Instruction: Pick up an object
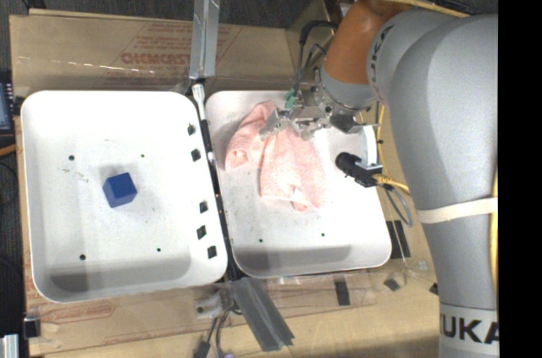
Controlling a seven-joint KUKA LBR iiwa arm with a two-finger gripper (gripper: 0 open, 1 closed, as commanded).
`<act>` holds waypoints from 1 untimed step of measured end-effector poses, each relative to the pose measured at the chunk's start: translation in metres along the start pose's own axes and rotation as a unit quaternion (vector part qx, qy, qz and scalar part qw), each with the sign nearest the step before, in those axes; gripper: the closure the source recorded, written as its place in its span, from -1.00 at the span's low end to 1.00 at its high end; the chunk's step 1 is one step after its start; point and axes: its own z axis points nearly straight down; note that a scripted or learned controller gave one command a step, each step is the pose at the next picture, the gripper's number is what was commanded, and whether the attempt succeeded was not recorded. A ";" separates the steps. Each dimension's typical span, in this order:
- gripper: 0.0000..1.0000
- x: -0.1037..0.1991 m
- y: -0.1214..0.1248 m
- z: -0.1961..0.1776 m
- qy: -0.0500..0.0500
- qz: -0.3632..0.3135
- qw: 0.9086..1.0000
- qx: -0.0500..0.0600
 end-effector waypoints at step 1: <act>-1.00 -0.003 0.017 0.033 -0.001 -0.087 0.996 -0.004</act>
